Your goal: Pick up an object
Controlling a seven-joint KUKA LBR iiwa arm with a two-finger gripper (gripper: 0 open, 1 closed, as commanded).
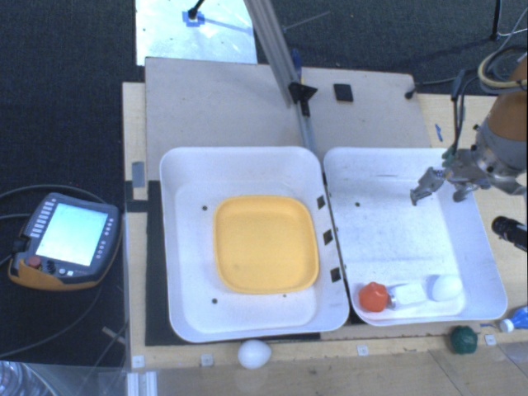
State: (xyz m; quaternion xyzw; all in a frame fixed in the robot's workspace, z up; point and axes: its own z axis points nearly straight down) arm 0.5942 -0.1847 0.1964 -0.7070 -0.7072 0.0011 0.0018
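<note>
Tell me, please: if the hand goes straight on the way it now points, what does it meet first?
Probably the bare floor of the right bin. The hand points left and downward over it; depth is unclear.

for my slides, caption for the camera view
Gripper above the right bin; red ball at its near edge; yellow plate left.

A square plate (266, 244) lies in the left bin (186, 180). A ball (373, 297), a small bottle (407, 294) and an egg-shaped object (446, 288) line the right bin's (388, 221) lower edge.
</note>
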